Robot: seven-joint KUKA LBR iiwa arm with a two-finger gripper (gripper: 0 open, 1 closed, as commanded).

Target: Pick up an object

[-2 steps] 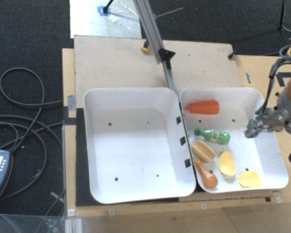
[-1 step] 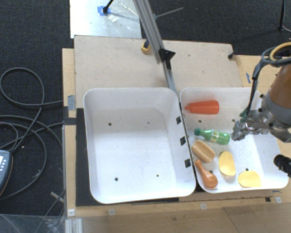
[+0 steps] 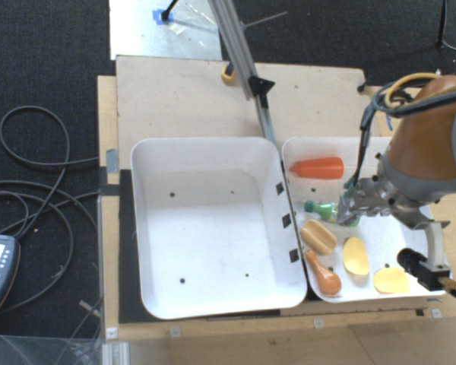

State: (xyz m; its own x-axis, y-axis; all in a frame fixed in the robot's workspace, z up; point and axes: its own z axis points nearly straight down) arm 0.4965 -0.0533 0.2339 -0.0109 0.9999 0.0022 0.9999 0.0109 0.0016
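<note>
**My pincer low in the right bin, beside the green piece**

My pincer [image 3: 349, 210] sits down inside the right-hand shallow white bin [image 3: 304, 152], near its middle, reaching in from the right under my grey wrist and orange band. I cannot tell whether it is apart or together; the metal parts blur into one another from this height.

Just to its left, touching or nearly touching the tip, lies a small green plastic object [image 3: 318, 207]; I cannot tell whether it sits between the tips or only beside them. Behind that, toward the far wall of the bin, rests a long orange-red carrot-shaped toy [image 3: 317, 168], lying crosswise and well clear of my tip.

In front of my pincer, toward the near rim, are four more things: a tan bread-roll-shaped toy [image 3: 318, 236] just below the green piece, a slim orange cone-shaped toy [image 3: 324, 274] slanting toward the near-left corner, a pale yellow oval slice [image 3: 356, 256] standing beside it to the right, and a flatter yellow slice [image 3: 391, 280] near the front rim, next to a black fitting on my arm.

To the left, the other shallow white bin [image 3: 148, 204] adjoins along a shared wall. Both rest on the pale wooden desk [image 3: 175, 90].
</note>
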